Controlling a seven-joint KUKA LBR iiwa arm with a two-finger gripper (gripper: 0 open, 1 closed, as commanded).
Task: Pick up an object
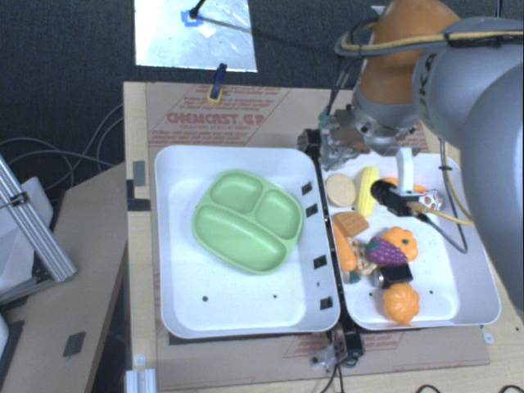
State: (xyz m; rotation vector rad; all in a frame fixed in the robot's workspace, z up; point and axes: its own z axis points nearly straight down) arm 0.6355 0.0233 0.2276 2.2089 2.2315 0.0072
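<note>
My gripper (334, 154) hangs over the far left corner of the right bin (458, 289), close to the divider between the bins. Just in front of it lie a round tan cookie (341, 190) and a yellow corn piece (368, 190). Nearer the front are a brown cracker (350, 223), an orange carrot (345, 254), purple grapes (388, 252) against an orange pepper (401, 239), and an orange pumpkin-like toy (400, 302). I see nothing held in the gripper.
The left bin (188, 301) holds a green divided plate (246, 220). A small black block (396, 273) and a shiny piece (377, 277) lie among the toys. The grey arm (475, 80) covers the right bin's far right side.
</note>
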